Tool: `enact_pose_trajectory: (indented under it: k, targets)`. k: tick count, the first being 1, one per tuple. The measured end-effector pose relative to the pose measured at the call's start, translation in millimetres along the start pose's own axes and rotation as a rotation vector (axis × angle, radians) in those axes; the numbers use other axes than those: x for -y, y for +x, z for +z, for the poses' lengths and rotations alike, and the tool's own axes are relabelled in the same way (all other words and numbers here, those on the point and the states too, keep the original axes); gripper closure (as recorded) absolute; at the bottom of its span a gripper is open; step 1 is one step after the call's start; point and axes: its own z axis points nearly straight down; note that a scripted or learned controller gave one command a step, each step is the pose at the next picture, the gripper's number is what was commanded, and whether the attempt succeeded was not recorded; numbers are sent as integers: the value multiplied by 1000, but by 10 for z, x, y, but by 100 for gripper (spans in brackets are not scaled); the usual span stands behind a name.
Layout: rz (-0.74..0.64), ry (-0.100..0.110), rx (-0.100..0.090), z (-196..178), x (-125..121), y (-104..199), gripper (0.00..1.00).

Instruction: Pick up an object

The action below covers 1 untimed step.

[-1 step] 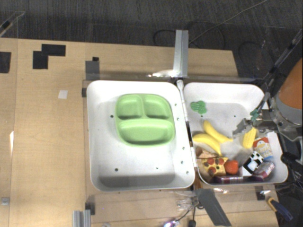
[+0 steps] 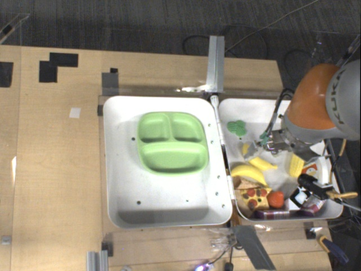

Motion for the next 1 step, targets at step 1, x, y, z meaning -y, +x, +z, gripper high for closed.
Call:
enact_pose_trajectory:
  k: [1]
  targets:
    - [-24,-11,2,275,104,-151,0]
